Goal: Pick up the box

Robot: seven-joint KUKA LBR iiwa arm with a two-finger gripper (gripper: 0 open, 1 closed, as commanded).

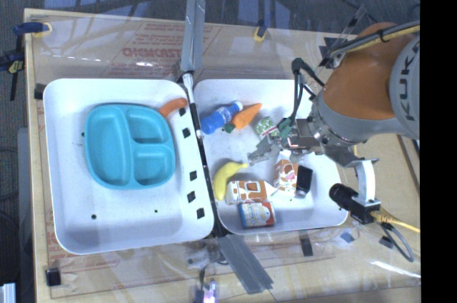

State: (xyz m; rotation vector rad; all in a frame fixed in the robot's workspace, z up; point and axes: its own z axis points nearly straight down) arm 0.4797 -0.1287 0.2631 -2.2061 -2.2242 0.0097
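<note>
2 bins (64, 223), 1 tray (130, 146), 2 carrots (246, 115), 1 bottle (218, 117), 1 banana (227, 176), 2 boxes (250, 189), 1 can (255, 214), 1 gripper (268, 150).

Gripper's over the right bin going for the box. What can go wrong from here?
1. Crowding: the brown-and-white box touches the banana and a can, so fingers may snag a neighbour.
2. Wrong target: the gripper sits up-right of the box, nearer a small carton.
3. The box lies flat, so a pinch could slip.

Brown-white box (249, 189) lies flat, seemingly, beside banana (227, 176).
</note>
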